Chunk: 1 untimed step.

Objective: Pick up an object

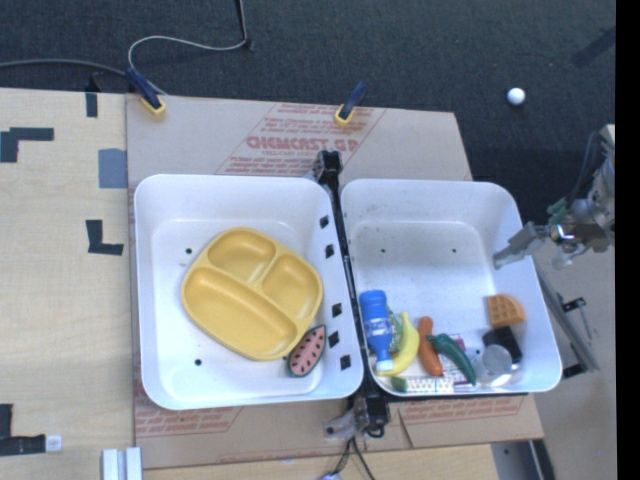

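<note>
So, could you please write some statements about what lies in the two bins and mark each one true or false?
1. The yellow divided plate lies in the left bin. True.
2. The watermelon slice sits in the right bin. False: it lies in the left bin, beside the plate.
3. The blue bottle is in the right bin, near the divider. True.
4. The banana lies on the yellow plate. False: it lies in the right bin next to the bottle.
5. The waffle is in the right bin. True.
</note>
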Each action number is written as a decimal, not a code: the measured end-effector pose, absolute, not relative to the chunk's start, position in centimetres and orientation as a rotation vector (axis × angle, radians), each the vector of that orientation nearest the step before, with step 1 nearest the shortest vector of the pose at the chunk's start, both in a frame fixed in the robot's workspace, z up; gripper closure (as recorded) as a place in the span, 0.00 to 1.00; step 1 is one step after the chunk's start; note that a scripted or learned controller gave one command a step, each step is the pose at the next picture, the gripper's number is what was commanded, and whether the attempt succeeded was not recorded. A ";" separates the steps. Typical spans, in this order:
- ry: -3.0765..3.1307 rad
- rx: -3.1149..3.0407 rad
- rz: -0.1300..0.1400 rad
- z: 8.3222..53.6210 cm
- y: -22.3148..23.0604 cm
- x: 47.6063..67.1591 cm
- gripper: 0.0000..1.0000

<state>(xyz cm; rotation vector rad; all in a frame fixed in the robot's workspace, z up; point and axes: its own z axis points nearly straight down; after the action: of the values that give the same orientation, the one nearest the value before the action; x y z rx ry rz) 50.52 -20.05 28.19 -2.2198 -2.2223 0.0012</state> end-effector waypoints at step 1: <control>-2.218 -2.215 0.000 13.1 -21.3 49.0 0.00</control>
<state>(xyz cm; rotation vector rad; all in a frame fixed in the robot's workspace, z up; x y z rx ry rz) 48.96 -21.28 13.14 -2.2153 -2.2185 0.0005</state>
